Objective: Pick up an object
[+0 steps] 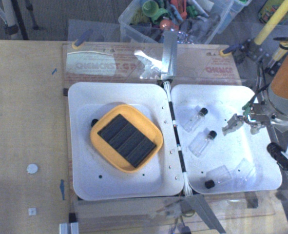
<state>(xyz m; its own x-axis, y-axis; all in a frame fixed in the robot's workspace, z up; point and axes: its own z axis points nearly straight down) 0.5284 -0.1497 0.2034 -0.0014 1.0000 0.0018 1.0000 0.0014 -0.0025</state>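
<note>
1. Clearly, we see red printing on the clear plastic sheet [115, 62] taped along the far edge of the tabletop [22, 106], but it is glared over and appears reversed, so we cannot read it.
2. We find no legible label on any of the objects in the bins.
3. We see the arm [285, 84] entering from the right edge of the tabletop, its orange band above the grey wrist, reaching over the right edge of the right bin [221, 94].
4. We see the tool [231, 124] pointing leftward above the middle of the right bin; its two fingers stand apart with nothing between them.
5. We count three clear vials with black caps in the right bin: one vial [195, 118] toward the far left corner, a second vial [202, 141] near the bin's middle, and a third vial [217, 176] by the near edge.
6. We note the tool hangs just right of the first two vials, touching neither.
7. We see a yellow tray [126, 138] with a black ribbed insert lying tilted in the middle of the left bin [80, 101].
8. We see a clear tub of colourful toys [182, 6] beyond the tabletop's far edge.
</note>
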